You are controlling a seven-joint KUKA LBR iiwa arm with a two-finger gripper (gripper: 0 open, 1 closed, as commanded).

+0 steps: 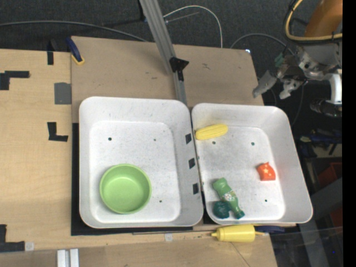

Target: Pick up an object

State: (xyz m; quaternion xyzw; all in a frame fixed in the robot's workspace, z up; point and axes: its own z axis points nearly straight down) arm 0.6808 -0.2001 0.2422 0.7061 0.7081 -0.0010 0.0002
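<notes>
camera view: the gripper (278, 82) hangs at the far right, outside the right bin (289, 127), so the pick looks not yet begun; whether it is released or clenched i cannot tell. candidates lie in that bin: a yellow corn cob (211, 131) at its far left, an orange toy (266, 172) to the right, a green bottle (228, 197) near the front. the green bowl (125, 188) sits in the left bin (89, 115). next move, i judge: travel over one object and descend. the arm's upper part is cut off; the wrist is blurred.
</notes>
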